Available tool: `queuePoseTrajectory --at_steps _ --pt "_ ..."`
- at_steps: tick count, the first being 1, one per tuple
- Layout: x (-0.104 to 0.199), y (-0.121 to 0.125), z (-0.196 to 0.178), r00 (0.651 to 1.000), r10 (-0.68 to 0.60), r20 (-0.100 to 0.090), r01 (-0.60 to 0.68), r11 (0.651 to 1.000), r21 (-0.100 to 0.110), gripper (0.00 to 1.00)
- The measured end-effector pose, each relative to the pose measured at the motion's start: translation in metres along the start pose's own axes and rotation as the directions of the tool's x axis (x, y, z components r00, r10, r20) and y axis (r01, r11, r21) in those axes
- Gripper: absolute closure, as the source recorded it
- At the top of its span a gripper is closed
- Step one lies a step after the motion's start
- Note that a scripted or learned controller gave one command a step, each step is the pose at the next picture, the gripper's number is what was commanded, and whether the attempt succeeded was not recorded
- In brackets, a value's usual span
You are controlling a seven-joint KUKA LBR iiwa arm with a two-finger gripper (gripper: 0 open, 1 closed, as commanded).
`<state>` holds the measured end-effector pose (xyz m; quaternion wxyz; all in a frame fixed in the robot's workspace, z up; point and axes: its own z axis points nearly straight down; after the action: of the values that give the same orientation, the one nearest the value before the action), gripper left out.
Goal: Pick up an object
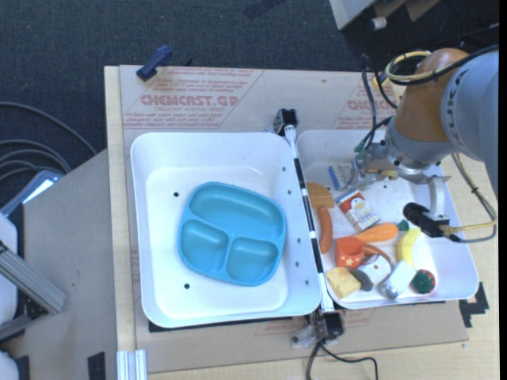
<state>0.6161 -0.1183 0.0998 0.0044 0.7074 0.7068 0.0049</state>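
Grey arm (467,93), orange-banded, fills the upper right above everything, and its hand (366,165) hangs over the right bin (463,279); whether the hand is released or clenched cannot be told. Dark carpet (63,46) surrounds the table (206,97), a printed board carrying both bins. Left of the hand, the left bin (150,153) holds a blue divided plate (232,233). Toy food lies below the hand in the right bin: a small carton (357,210) just beneath it, then a carrot (377,233), a sausage (325,228), a banana (407,244) and a cheese wedge (341,282) farther off.
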Motion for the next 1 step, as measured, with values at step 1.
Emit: queuePoseTrajectory --at_steps 1 --pt "0.0000 -0.0002 0.0002 1.000 0.000 0.000 0.000 1.000 0.001 0.00"
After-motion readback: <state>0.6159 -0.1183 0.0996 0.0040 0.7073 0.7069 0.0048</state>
